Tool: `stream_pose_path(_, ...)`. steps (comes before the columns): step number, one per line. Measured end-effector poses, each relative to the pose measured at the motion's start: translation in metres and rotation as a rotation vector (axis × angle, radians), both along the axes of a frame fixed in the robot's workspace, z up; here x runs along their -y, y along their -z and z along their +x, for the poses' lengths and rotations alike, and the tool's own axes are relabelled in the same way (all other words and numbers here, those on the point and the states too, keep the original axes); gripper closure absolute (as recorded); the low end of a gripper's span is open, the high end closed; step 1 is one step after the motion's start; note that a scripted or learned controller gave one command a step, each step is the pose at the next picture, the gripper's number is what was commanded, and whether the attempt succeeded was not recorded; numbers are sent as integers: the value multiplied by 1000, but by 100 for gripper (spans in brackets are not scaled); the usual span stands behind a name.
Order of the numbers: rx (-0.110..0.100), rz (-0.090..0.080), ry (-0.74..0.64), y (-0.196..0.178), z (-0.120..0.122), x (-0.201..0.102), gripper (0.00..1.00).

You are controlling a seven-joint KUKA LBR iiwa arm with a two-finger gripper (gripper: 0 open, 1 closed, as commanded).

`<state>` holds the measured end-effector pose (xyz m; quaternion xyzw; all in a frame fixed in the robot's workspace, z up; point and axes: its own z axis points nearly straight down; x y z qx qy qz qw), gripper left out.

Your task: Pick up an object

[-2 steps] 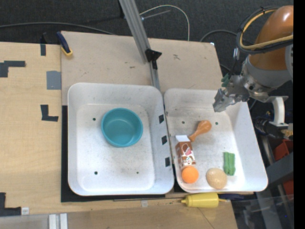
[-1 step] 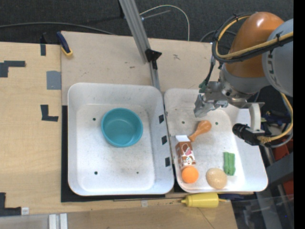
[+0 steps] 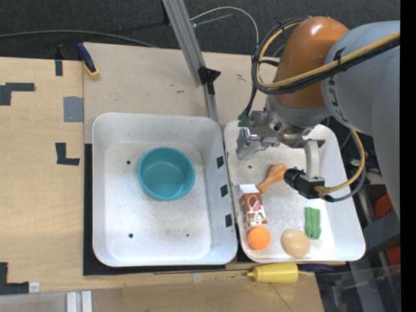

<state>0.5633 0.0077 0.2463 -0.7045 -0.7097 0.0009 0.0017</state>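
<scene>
Toward the upper right of the frame, the grey arm (image 3: 364, 77) with its orange band (image 3: 312, 60) is seen reaching in over the right bin (image 3: 338, 239). Its pincer (image 3: 250, 142) hangs at the upper left corner of that bin, close to the wall shared with the left bin (image 3: 107, 174). Whether the pincer is wide or narrow cannot be told, and nothing is seen held in it.

Several things that could be picked up are scattered in the right bin. A wooden spoon (image 3: 273, 176) lies tilted just below the pincer, near the middle of the bin. A small brown and white packet (image 3: 252, 207) is placed lower down along the bin's left side, and an orange ball (image 3: 259, 238) is touching or nearly touching its lower end. A pale egg-shaped object (image 3: 295, 243) rests just to the right of the ball, near the bottom edge. A green object (image 3: 313, 223) lies upright beside it, toward the lower right. A black cylindrical part (image 3: 302, 182) attached to the arm, trailing a cable, hangs over the bin to the right of the spoon.

A teal bowl (image 3: 166, 173) sits alone in the left bin, well apart from the pincer.

A yellow bottle (image 3: 276, 273) lies on its side on the tabletop (image 3: 39, 194) just below the right bin. A grey metal post (image 3: 185, 38) slants down from the top of the frame to the gap between the bins, just left of the pincer. A blue and yellow clamp (image 3: 88, 60) is seen at the upper left of the beige board.
</scene>
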Motion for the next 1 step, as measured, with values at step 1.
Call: stream_pose_path(1,2,0,0,-2,2,-48,100)
